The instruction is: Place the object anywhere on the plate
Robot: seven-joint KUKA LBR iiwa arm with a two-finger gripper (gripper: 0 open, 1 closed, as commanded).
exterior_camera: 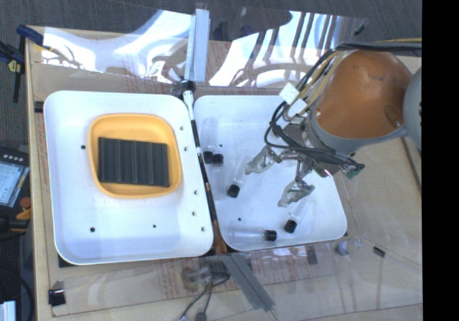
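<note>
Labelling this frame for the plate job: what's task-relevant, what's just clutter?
Job:
- yellow plate with dark ribbed insert, in the left bin
- end effector, over the right bin

Lying about:
- small black pieces in the right bin; can't tell if one is the object
- handheld device at left edge

Single fixed camera, mounted above the tabletop (373, 269), looking down at a slant. Far edge of the tabletop runs along the upper part of the frame, near edge along the bottom; dark carpet shows beyond the far edge. Both white bins fit inside the frame: left bin (64, 226) and right bin (244, 241), side by side, near the centre. Distance is moderate, with the whole tabletop width nearly covered and its left edge visible. The arm (358, 101) enters from the frame's right, its orange band large because it sits close beneath the lens.
</note>
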